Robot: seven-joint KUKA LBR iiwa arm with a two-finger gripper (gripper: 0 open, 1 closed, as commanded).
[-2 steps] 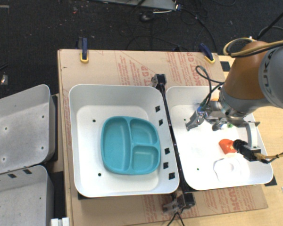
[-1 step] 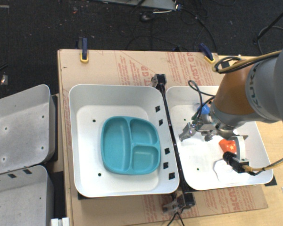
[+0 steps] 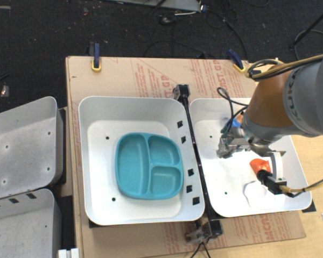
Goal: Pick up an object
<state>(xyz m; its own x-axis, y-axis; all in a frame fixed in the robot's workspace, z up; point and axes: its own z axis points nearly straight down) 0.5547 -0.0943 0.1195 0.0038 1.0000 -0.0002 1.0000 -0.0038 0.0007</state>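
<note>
At the near edge a dark clamp (image 3: 205,231) sits at the foot of the seam between the two bins; the bench board (image 3: 140,71) under them is pale brown with red print. In the right bin (image 3: 215,200), towards its near right corner, a small white object (image 3: 251,191) lies on the floor; just beyond it lies a small orange object (image 3: 260,165), with a black part and cable touching or overlapping its right side. The left bin (image 3: 91,144) holds a teal divided plate (image 3: 149,166), lying flat near its middle. Further back in the right bin, the gripper (image 3: 229,147) hangs low, left of the orange object and apart from it; whether it is spread or closed I cannot tell, and nothing is seen held in it. The arm (image 3: 290,98), grey with an orange band, reaches in from the right; at the board's far edge sit two blue and yellow clamps (image 3: 96,56).
</note>
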